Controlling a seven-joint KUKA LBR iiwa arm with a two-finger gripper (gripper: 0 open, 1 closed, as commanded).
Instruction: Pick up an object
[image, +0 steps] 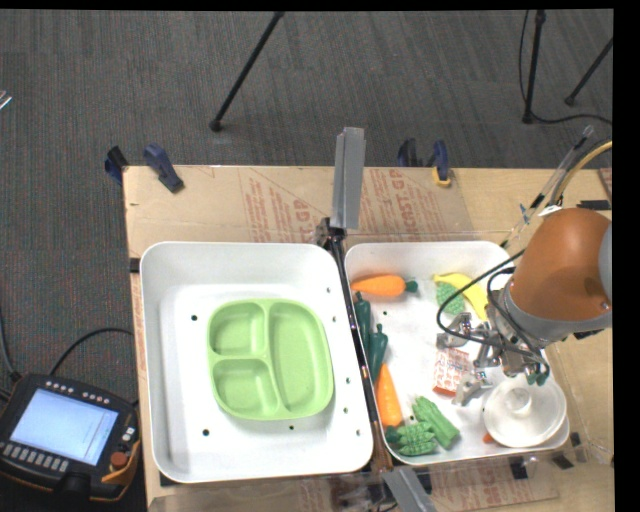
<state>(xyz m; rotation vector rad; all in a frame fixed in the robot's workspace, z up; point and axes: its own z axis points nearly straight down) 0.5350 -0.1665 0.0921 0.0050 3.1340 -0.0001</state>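
1. Camera view: arm came in from the right, over the right bin. Hand sat low in the bin's right half, wrist mass above it blocking most of the mechanism.
2. Hand state: can't tell how far open it was or whether anything was in it; metal bits and cables clutter that spot.
3. Nearest candidate: small red/white packet, just left of the hand, prob touching or nearly so. Its long axis ran roughly up-down in the frame.
4. White bowl sat just below-right of the hand, in the bin's near right corner.
5. Other options lay further left: orange carrot at the top, long axis left-right; second carrot by the divider, long axis near vertical; green pieces at the bottom.
6. Left bin held a green divided plate, well apart from the hand.
7. Judgement: packet was the likeliest target, so a short shift left; nothing looked lifted yet.
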